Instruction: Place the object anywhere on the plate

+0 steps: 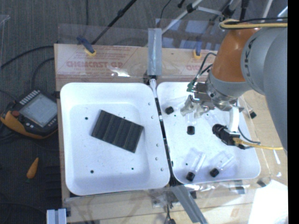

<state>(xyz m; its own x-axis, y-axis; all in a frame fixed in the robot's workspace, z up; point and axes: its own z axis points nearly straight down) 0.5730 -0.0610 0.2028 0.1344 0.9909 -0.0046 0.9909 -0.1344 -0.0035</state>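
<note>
Dark carpet surrounds my bench, with a teach pendant (pixel 32 113) lying off to the view's left and cables trailing about. On the bench sit two white bins side by side. I see the left bin (pixel 70 125) holding a dark ridged plate (pixel 117 131), lying flat and turned at a slant near the bin's middle. The right bin (pixel 247 169) holds several small clear vials with black caps: one (pixel 194 164) and another (pixel 220 164) lie near the front wall, a smaller piece (pixel 190 130) sits near the middle, and a black cap (pixel 168 110) lies close to the divider.

By my reading, the task has hardly begun. Nothing rests on the plate, and every vial I can pick out is in the right bin, well apart from it. What is left is the whole job: take hold of one vial, carry it across the divider, and set it down on the plate.

My arm reaches in from the view's right, its orange band above the wrist, bent down over the back half of the right bin. The gripper (pixel 194 107) hangs low there, near the middle piece. I cannot tell how it is set, and I see nothing clearly caught in it
</note>
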